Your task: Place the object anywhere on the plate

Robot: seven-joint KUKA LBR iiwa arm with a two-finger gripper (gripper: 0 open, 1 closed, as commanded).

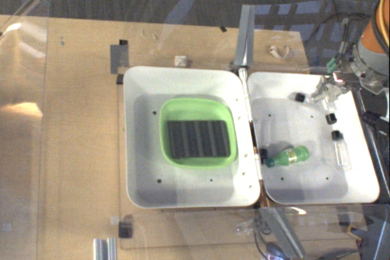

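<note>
One fixed overhead camera looks down aslant on both white bins [140, 131].

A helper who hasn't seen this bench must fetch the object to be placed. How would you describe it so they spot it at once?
Look at the right bin of the two white bins. Near its lower left, close to the divider, lies a small green bottle on its side, dark cap pointing left. It is the only green thing there; the clear vial and small black pieces nearby are colourless or dark.

The arm [375, 39] is cut off by the edge at three o'clock; the end effector [329, 87] is too small to read.
</note>
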